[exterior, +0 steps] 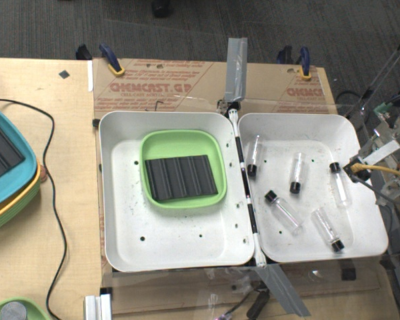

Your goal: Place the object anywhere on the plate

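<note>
The tool [392, 179] sits at the far right rim of the right bin [307, 145], mostly cut off by the picture's edge, and we cannot tell whether it is spread or pressed together. Nothing shows between its tips.

We take the object to be one of five clear vials with black caps, all lying flat in the right bin. The near vial [339, 184] lies just beside the tool. Another vial [297, 172] lies mid-bin, one [253, 153] hugs the wall shared with the left bin [120, 179], and two more [282, 211] [328, 230] lie toward the front. None is on the green plate [180, 139], which rests in the left bin with a dark ribbed mat [182, 177] on it.

We see several risks. The vials are round and look smooth, so a closing grip that meets one off-centre could squirt it aside or set it rolling. The near vial lies close to the bin's right wall, so a descent there might clip the rim. The carry must clear the raised walls between the bins, and a loosely pinched vial could slip out over them. Once released, a vial may roll on the mat.

As for pose, the arm reaches in from the right, with the tool near the bin's edge and well apart from the plate.
</note>
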{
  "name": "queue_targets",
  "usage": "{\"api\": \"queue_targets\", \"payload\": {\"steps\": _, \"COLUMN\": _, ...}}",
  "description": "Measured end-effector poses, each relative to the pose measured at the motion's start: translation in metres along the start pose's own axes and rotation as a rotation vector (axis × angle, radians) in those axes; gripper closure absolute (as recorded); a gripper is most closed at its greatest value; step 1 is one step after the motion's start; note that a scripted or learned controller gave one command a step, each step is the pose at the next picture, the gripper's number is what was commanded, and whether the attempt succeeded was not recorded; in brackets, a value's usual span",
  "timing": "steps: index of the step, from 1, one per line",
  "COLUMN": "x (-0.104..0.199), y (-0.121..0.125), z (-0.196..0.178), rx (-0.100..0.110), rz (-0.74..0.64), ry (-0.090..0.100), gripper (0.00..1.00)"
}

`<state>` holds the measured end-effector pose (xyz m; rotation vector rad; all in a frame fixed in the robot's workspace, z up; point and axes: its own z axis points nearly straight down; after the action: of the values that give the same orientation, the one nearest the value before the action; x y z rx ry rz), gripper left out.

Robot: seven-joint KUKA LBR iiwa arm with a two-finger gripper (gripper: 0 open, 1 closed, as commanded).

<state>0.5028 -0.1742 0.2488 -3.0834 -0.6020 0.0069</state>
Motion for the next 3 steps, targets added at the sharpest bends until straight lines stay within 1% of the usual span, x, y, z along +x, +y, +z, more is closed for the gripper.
{"api": "queue_targets", "payload": {"steps": 1, "x": -0.007, "y": -0.051, "z": -0.026, "rx": 0.001, "rz": 0.155, "ry": -0.001, "gripper": 0.0}}
{"api": "queue_targets", "payload": {"steps": 2, "x": 0.008, "y": -0.087, "z": -0.027, "rx": 0.001, "rz": 0.181, "ry": -0.001, "gripper": 0.0}}
{"api": "queue_targets", "payload": {"steps": 3, "x": -0.007, "y": -0.038, "z": -0.004, "rx": 0.002, "rz": 0.176, "ry": -0.002, "gripper": 0.0}}
